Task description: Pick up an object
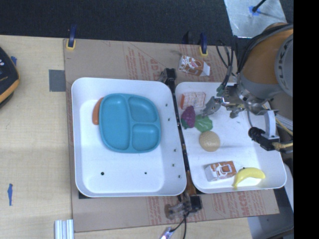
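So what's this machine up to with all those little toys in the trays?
A grey and orange robot arm reaches in from the right over the right bin, with its gripper low near the purple item and green item. A beige ball, a small carton and a banana lie further along that bin. Nothing is visibly held yet. The left bin holds a blue divided plate.

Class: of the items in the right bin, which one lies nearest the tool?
The green piece, just below the tool. The purple piece lies further left; the potato, carton and banana sit lower.
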Available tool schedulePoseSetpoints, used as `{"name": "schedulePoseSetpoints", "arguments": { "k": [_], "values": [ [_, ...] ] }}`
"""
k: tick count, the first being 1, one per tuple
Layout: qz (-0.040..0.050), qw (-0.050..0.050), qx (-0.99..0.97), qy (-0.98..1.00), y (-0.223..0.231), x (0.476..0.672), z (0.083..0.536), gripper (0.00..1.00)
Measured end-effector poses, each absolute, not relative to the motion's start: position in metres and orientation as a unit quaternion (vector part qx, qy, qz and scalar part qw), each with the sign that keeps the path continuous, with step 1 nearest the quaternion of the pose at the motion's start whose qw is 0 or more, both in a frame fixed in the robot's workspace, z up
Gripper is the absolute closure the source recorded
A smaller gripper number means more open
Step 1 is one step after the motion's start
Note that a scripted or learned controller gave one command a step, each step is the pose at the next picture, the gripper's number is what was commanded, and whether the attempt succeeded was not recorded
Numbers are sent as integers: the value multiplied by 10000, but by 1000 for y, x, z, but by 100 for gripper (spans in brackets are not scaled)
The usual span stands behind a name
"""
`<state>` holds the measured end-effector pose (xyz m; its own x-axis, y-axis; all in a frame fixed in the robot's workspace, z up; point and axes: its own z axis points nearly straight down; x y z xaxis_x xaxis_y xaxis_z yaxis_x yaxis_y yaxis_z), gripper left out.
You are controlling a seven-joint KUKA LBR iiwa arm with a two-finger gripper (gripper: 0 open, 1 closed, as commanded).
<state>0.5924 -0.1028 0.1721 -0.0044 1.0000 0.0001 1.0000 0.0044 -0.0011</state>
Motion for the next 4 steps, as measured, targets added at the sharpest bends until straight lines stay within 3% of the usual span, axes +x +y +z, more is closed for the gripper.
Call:
{"name": "schedulePoseSetpoints", "arguments": {
  "k": [1, 2, 3, 4],
  "values": [
    [24, 22, -7056, -7086, -124, 572, 90, 0],
    [17, 14, -7051, -7092, -96, 546, 91, 0],
    [-16, -38, -7043, -7099, -98, 551, 107, 100],
    [4, -28, -7044, -7098, -99, 549, 106, 0]
  ]
}}
